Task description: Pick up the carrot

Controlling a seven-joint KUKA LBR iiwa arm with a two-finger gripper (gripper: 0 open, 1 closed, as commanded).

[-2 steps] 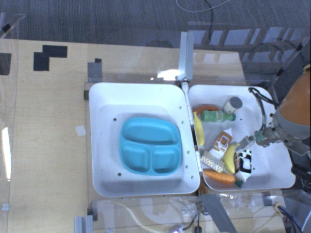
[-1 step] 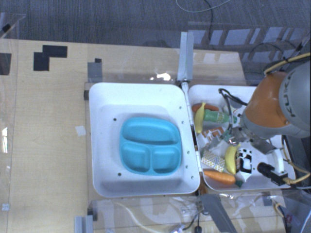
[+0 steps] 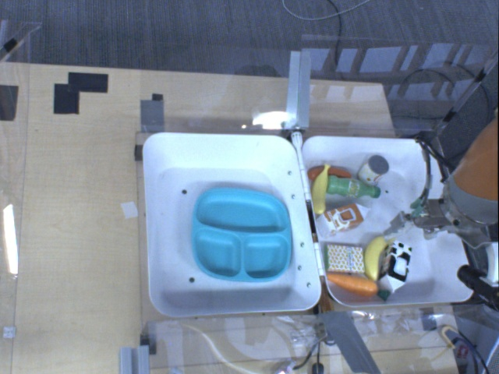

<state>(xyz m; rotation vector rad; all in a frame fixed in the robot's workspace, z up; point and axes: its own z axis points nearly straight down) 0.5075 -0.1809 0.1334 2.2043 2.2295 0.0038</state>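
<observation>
No text, brand, number or sign can be read anywhere: the small printed packet (image 3: 344, 217) and the patterned card (image 3: 345, 257) in the right bin (image 3: 405, 150) carry markings too small and blurred to make out.

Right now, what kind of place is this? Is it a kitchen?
Probably not a kitchen, more likely a robot lab. A robot arm reaches over two white bins on a bench, loose cables lie on the grey floor, and the carrot and bananas look like practice toys.
</observation>
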